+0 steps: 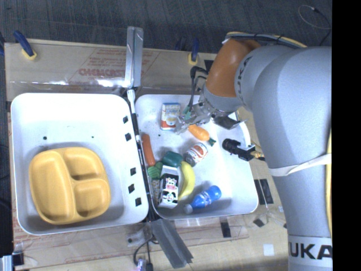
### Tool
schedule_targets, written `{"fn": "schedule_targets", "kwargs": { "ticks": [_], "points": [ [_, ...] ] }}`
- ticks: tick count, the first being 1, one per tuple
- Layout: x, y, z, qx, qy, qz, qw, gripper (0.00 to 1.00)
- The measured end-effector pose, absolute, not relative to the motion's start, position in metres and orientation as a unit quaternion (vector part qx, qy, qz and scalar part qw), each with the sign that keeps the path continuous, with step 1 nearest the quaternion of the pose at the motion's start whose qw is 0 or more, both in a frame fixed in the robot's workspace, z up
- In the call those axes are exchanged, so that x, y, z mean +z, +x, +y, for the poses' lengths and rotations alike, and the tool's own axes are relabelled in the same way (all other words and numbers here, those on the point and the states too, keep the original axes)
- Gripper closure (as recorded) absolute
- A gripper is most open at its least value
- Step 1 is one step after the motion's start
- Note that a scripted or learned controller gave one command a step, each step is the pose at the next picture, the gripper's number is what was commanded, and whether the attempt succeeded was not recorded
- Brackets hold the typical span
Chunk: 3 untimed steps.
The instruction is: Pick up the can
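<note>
- White plastic forms the 2 shallow bins lying side by side on the bench (67, 66); the left bin (22, 112) is holding 1 yellow compartment tray (69, 182), sitting in its lower half.
- The right bin (242, 199) is carrying a cluster of small items: a small carton (170, 115) near the top, an orange carrot-shaped toy (198, 132) just below the gripper, a red sausage-shaped piece (148, 149) lying along the left wall, a green piece (171, 158), a banana (188, 180), a milk carton with a cow print (170, 189) and a blue bottle (205, 197) lying on its side near the bottom wall.
- The can (196, 153) is lying tilted near the middle of the right bin, between the carrot-shaped toy above it and the banana below it, with the green piece just to its left.
- The grey arm (293, 129) is reaching in from the right, its orange band (228, 66) showing above the wrist.
- The gripper (189, 117) is hanging low over the upper part of the right bin, beside the small carton; how far its jaws are standing apart cannot be told, and nothing is visible between them.
- The can is resting below the gripper and apart from it, with the carrot-shaped toy lying between the 2.
</note>
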<state>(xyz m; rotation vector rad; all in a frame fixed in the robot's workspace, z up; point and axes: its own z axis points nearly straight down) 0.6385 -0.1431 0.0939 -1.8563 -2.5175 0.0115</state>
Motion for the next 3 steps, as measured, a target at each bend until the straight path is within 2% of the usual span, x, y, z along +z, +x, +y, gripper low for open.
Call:
{"fn": "schedule_targets", "kwargs": {
  "ticks": [1, 2, 3],
  "points": [
    [0.094, 0.639, -0.143, 0.0037, -0.593, -0.805, 0.007, 0.00],
    [0.089, 0.570, -0.098, 0.0022, -0.563, -0.826, 0.002, 0.00],
    [0.108, 0.618, -0.123, 0.0015, -0.531, -0.847, 0.003, 0.00]
  ]
}}
